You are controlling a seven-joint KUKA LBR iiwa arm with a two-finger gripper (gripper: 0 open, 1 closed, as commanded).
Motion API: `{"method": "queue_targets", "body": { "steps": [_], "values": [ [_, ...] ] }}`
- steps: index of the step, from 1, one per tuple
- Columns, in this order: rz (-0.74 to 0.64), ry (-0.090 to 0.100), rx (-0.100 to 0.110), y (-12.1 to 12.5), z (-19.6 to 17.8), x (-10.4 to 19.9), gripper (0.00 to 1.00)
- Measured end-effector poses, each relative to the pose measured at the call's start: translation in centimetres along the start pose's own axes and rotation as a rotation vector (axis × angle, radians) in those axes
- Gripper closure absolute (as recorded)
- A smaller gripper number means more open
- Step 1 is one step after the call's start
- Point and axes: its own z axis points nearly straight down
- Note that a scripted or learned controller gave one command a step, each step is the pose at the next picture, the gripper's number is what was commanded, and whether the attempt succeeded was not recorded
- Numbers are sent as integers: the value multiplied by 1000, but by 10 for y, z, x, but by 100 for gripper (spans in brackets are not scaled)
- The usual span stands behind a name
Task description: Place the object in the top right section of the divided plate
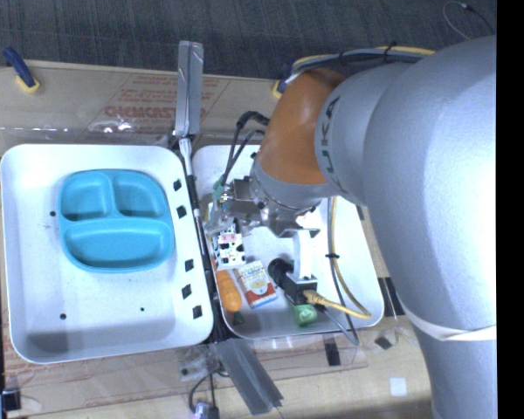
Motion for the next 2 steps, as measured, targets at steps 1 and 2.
{"method": "queue_targets", "body": {
  "steps": [1, 2],
  "values": [
    [-257, -1, -5, 50, -11, 52, 100],
    [-257, -1, -5, 50, -11, 52, 0]
  ]
}}
